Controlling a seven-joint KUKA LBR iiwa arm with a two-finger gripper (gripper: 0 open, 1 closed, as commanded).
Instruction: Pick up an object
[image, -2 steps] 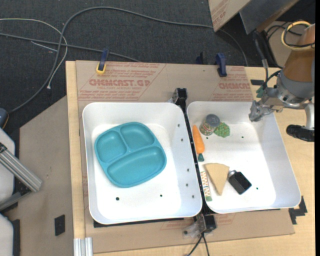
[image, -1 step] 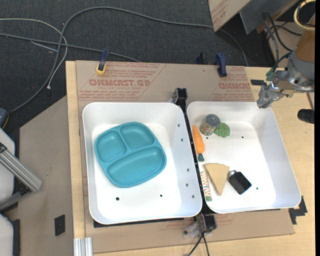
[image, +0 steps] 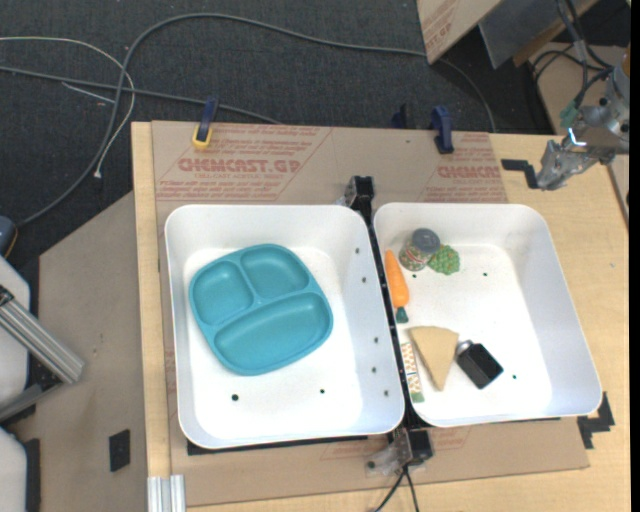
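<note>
Two shallow white bins sit side by side on a cardboard-covered bench.

Left bin: it contains one item, a turquoise divided plate with three compartments. The plate lies flat, slightly rotated, in the left-centre of the bin floor.

Right bin: it contains the candidate objects for the pick, all grouped in the bin's left half.
- An orange carrot-shaped toy lies lengthwise against the left wall.
- A small can with a grey lid stands near the far left corner.
- A green leafy lump touches the can on its right side.
- A tan wedge lies near the front, its point toward the front wall.
- A small black block lies just beside the wedge, on its right.
- A narrow patterned strip runs along the left wall, beside the wedge.

The gripper hangs above the bench outside the right bin, past its far right corner, well apart from every object. Whether its fingers are apart or together cannot be told from this view. Nothing is seen between them.

Two blue clamps hold the cardboard's far edge.
</note>
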